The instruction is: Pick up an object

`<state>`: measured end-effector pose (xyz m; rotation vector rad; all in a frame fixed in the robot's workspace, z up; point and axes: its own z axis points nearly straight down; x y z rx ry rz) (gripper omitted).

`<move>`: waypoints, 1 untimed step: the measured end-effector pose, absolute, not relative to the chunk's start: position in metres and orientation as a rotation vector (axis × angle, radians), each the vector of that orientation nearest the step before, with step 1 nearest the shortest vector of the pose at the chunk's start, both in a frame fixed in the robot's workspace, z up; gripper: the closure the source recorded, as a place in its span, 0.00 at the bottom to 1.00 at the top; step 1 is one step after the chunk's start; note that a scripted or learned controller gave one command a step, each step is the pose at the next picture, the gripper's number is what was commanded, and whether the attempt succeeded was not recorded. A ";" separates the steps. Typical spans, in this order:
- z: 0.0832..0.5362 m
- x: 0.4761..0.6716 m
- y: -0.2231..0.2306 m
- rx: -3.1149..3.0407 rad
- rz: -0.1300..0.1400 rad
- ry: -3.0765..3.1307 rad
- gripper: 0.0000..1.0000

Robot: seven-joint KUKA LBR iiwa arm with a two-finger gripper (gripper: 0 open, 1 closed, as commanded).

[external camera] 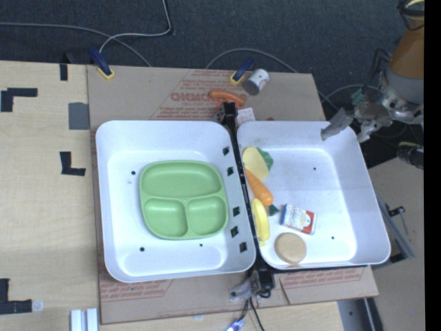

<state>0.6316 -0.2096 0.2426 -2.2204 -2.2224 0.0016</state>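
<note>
The right bin (344,185) is our landmark: along its left wall sit a corn cob (254,161), a carrot (260,187) and a banana (260,219); a small carton (298,218) and round bun (291,247) lie near its front. The gripper (339,126) hovers at its far right corner.

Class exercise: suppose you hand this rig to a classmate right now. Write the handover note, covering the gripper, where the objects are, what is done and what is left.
Gripper: the grey two-finger gripper sits over the top right rim of the right white bin, with nothing visible between its fingers.
Objects: along that bin's left wall lie a yellow-green toy vegetable, an orange toy carrot and a yellow toy banana; near the bottom are a small red-and-white carton and a round tan bun. The green divided plate lies in the left white bin.
Done: no pick yet.
Left: descend, grasp one object, lift.
</note>
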 end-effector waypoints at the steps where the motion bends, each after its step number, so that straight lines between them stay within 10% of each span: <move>1: 0.163 0.596 -0.152 -2.218 0.002 -2.221 0.00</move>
